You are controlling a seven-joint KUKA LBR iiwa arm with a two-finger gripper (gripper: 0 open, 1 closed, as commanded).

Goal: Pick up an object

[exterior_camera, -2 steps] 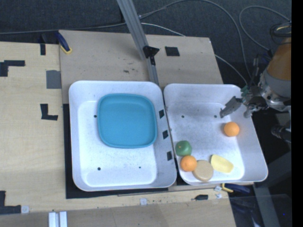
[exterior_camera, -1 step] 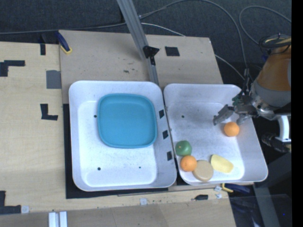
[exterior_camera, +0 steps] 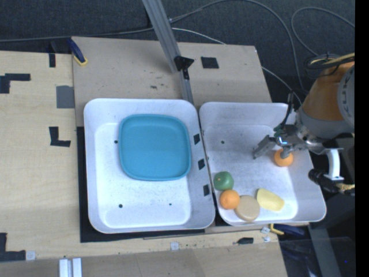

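Overhead, the grey arm's two-finger gripper [exterior_camera: 275,148] sits low in the right shallow white bin [exterior_camera: 242,126], its dark fingers spread wide: one reaches left over the bin floor, the other ends at a small round orange ball [exterior_camera: 283,158] that touches the claw's right side but is not clasped between the fingers. Below and left of the claw, near the bin's front wall, cluster a green ball [exterior_camera: 223,180], a second orange ball [exterior_camera: 229,199], a tan disc [exterior_camera: 248,208] and a yellow lump [exterior_camera: 269,199]. Far left of the claw, a square teal plastic plate [exterior_camera: 154,146] lies in the left white bin [exterior_camera: 98,154].
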